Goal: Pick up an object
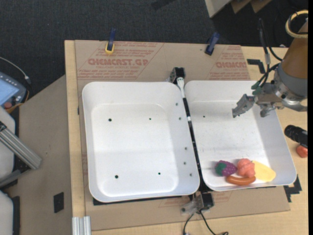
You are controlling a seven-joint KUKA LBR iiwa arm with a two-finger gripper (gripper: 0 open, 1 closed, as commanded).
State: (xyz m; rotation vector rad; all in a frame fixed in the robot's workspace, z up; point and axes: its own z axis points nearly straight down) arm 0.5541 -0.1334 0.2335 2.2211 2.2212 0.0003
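Down at the near edge of the bench, a tangle of cable and a small clamp sit where the two bins meet. Just beyond that, in the near corner of the right bin, here's the action: a little heap of toy food. A purple grape bunch on the left, a pink lumpy piece touching it, a yellow wedge tucked against the bin wall, and an orange-red sausage lying along the front of the pile. All four are huddled together, touching.

These look like light plastic play pieces, smooth and likely slippery, stiff rather than squashy by my guess. The sausage looks the best bet: long and narrow, so a pinch across its middle should bite, though the bin's rim crowds it. The grape bunch, on the open side of the heap, offers bumpy sides and free room on its left.

The left bin lies alongside, bare white floor with a few dark dots.

Farther back, the gripper hangs above the far half of the right bin, well apart from the toys, carrying nothing. Its two grey fingers look spread, one toward the bin's middle, one nearer the arm. It'll need to travel toward the near corner and drop.

At the far edge, two clips pin down the cardboard sheet
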